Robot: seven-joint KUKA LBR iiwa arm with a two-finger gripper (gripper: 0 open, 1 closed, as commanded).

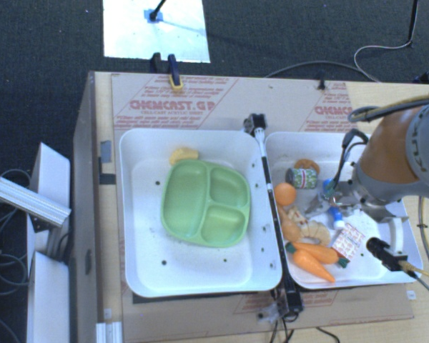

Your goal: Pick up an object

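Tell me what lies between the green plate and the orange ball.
In the camera view, the divider where the two bins' rims meet lies between the green plate and the orange ball, plus bare white floor of the left bin.

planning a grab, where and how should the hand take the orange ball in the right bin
Take the orange ball across its middle, coming straight down from above. It is round, so any pair of opposite sides works, but the bin divider is close on its left and food pieces crowd below.
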